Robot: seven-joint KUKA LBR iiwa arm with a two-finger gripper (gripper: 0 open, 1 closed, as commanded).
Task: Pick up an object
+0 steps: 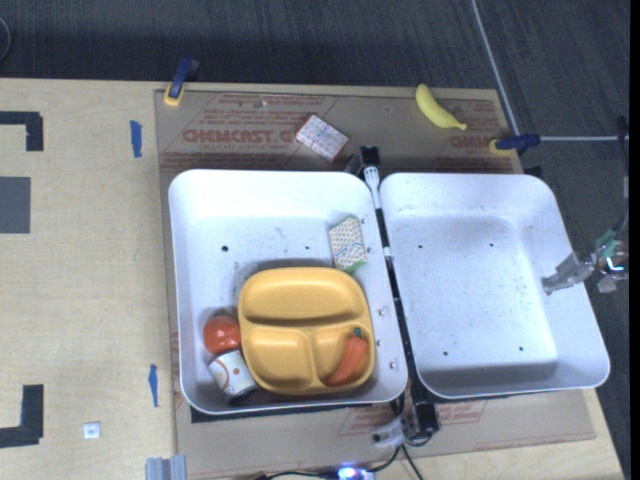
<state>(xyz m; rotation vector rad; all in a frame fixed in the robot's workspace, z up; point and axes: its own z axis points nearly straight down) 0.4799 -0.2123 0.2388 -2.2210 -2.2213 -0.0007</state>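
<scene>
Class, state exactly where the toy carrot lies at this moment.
The toy carrot lies in the lower right compartment of the yellow divided tray, inside the left white bin in the camera view.

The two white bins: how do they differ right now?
The left bin holds a yellow divided tray, an orange carrot, a tomato and a small packet; the right bin shows bare speckled floor. The gripper sits at the right bin's outer rim, far from the left bin. Both are shallow, white, rounded.
</scene>
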